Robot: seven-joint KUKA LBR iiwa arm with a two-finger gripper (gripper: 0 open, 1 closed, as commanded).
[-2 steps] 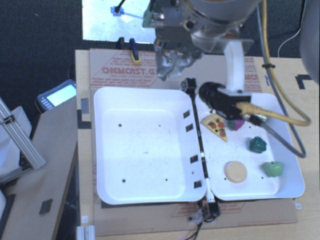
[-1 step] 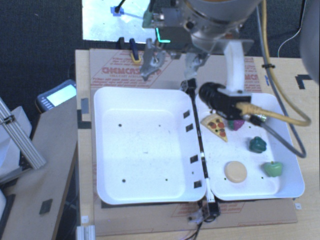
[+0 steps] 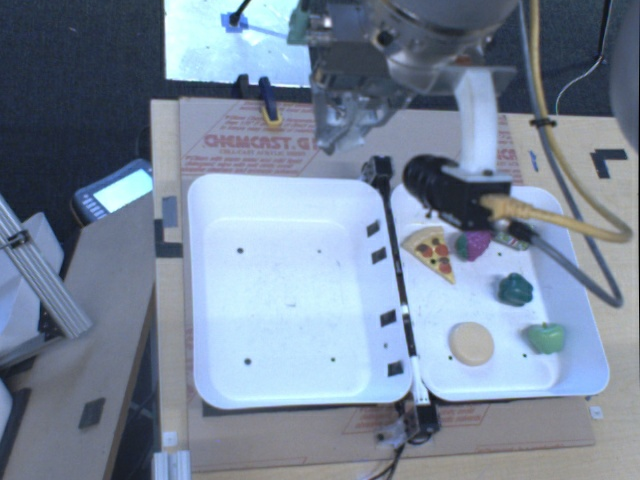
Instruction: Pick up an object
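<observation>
Lying nearest in the right-hand shallow white bin point(image 3: 590, 368) are a round tan disc point(image 3: 471, 344) and, to its right, a light green apple-shaped toy point(image 3: 546, 337). A little farther back sits a dark green lumpy toy point(image 3: 516, 289). Farther still, a yellow pizza-slice toy with red dots point(image 3: 432, 251) lies close to the divide between the bins, with a magenta rounded toy point(image 3: 474, 244) just beside it on the right. All five rest on the bin floor.

The left-hand shallow white bin point(image 3: 290, 288) lies alongside, its edge meeting the right bin's. Beyond both, the gripper point(image 3: 340, 128) hangs over the brown cardboard sheet with red lettering point(image 3: 250, 140), just past the far rim of the left bin near its right corner and well apart from every toy. It points downward and is blurred, so whether it is spread or closed cannot be told. The grey arm point(image 3: 440, 28) rises from it toward the far right, its orange band at the top edge.
</observation>
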